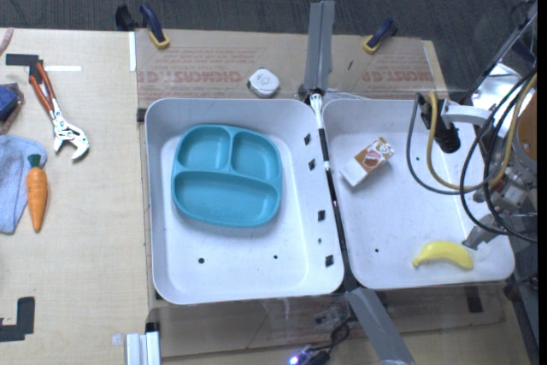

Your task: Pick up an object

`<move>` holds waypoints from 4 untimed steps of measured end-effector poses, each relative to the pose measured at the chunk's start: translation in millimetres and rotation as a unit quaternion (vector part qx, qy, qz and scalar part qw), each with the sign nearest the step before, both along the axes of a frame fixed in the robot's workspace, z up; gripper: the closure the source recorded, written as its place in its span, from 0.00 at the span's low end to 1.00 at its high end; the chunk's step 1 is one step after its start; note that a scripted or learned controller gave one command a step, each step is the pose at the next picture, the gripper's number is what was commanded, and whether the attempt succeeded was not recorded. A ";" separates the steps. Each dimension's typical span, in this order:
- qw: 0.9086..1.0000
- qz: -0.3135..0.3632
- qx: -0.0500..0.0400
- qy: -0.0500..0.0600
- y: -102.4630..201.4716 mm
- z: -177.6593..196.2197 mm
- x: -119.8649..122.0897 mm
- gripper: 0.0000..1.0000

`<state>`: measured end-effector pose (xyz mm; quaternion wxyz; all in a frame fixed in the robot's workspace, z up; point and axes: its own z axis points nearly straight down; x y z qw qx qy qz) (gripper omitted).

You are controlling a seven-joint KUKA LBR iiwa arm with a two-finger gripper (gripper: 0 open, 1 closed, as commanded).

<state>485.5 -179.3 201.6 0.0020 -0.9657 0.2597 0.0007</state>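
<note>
Right bin: shallow white tray on the right half of the bench; it carries both loose objects, so any pick takes place here.
Banana: yellow toy fruit lying flat near the front right corner of the right bin, close to the front wall. It is the candidate nearest the arm and, by my judgement, the likely target.
Small carton: white and brown box lying tilted toward the back left part of the right bin, well apart from the banana and just beside the dividing wall.
Left bin: holds a blue divided plate lying flat in its rear half. The plate is wide and low, a poor fit for a two-finger grasp.
Gripper: seen at the right edge of the right bin, just beside the banana's right end, low over the floor of the bin. Cables and wrist hardware crowd it; I cannot tell its state, and nothing is visibly held.
Arm: enters from the right with looped hoses hanging over the right bin's back right corner.
Task stage: judged as approach; no object is lifted yet.
Risk: the banana sits close to the front wall, which may obstruct a descent.
Bench, left side: a toy carrot, a grey cloth and a wrench lie outside the bins, beyond the working area.
</note>
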 end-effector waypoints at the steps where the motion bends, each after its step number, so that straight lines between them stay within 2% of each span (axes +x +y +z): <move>1: 0.998 0.064 0.001 0.000 -28.3 -107.4 110.3 0.00; 2: 0.996 0.091 0.001 -0.002 -24.0 110.5 50.2 0.00; 3: 0.998 0.066 -0.001 -0.001 6.7 -93.8 30.7 0.00; 4: 0.999 -0.038 0.001 -0.001 -41.6 51.8 140.9 0.00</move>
